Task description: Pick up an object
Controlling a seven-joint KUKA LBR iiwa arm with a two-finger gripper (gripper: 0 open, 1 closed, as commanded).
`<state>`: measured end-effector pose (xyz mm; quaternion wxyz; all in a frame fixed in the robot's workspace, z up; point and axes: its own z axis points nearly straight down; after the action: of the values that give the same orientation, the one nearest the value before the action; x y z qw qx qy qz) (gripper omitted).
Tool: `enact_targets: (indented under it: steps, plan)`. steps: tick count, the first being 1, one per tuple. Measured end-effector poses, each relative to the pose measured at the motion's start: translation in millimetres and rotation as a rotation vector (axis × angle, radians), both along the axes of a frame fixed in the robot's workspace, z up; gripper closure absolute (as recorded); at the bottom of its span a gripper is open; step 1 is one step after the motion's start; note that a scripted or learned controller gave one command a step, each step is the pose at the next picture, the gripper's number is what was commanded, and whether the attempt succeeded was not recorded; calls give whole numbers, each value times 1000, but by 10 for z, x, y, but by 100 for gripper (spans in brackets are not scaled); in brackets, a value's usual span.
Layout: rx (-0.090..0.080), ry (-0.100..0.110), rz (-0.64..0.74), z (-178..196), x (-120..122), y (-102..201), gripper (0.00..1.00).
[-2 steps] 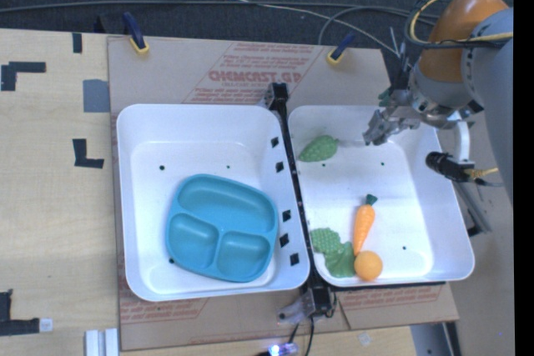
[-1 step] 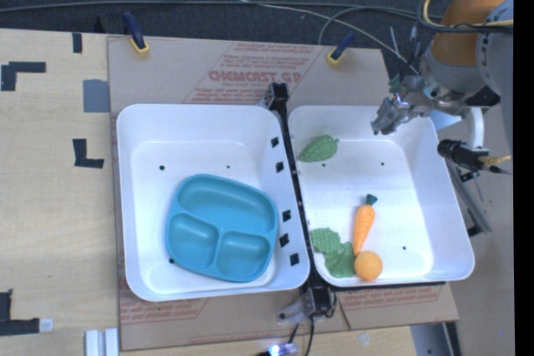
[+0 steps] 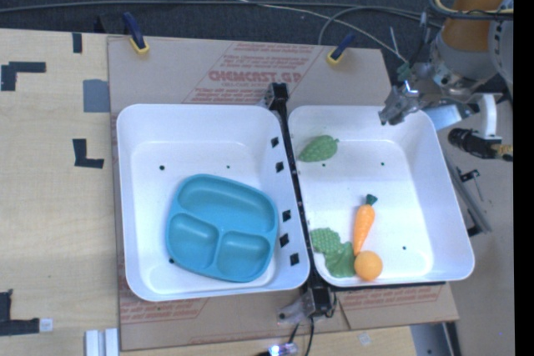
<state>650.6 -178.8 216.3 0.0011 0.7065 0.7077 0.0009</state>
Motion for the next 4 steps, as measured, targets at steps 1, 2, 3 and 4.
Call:
enact_targets:
  steps: [1,2,3,4]
  plan:
    - [2,4,3,105,-103,557,100]
    - [0,5,2,-10,-220,1062,100]
    - [2,5,5,104,-382,1593,100]
    - [1,6,4,125,-473,2023,100]
